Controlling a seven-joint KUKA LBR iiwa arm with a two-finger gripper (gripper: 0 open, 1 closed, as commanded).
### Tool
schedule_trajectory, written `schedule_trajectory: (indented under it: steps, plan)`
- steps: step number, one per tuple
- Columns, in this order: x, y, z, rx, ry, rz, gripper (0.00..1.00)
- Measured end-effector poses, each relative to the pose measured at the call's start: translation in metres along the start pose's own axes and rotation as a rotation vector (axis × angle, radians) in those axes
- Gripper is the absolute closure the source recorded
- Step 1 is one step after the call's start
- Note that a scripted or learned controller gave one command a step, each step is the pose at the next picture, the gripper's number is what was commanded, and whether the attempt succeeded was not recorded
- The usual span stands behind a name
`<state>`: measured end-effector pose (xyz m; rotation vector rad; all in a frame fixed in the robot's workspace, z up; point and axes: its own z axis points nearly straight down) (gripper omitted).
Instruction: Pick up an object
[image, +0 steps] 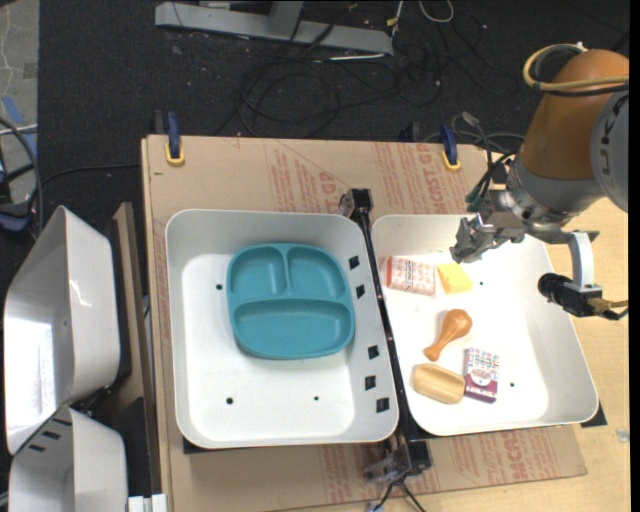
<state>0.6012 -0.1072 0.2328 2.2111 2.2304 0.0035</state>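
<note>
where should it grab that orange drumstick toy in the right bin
Probably across the thin neck of the drumstick, between its round head and small lower end. It lies flat, slanted, apart from the bread roll, so come straight down with the tool turned across the neck.

Single fixed camera, mounted above the bench (300, 170), looked obliquely down on both bins; arm entered at right of frame.

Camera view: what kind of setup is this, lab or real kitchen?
Most likely a robotics lab, not a kitchen. Two white bins sit on a cardboard sheet clamped to a bench, loose cables run across the dark floor, and the arm reaches over toy food.
</note>
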Motion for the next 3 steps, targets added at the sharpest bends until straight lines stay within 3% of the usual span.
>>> schedule_trajectory:
  steps: [2, 3]
  plan:
    - [0.106, 0.019, -0.017, 0.002, -0.001, 0.006, 1.00]
    - [0.161, 0.020, -0.004, 0.004, 0.000, 0.001, 1.00]
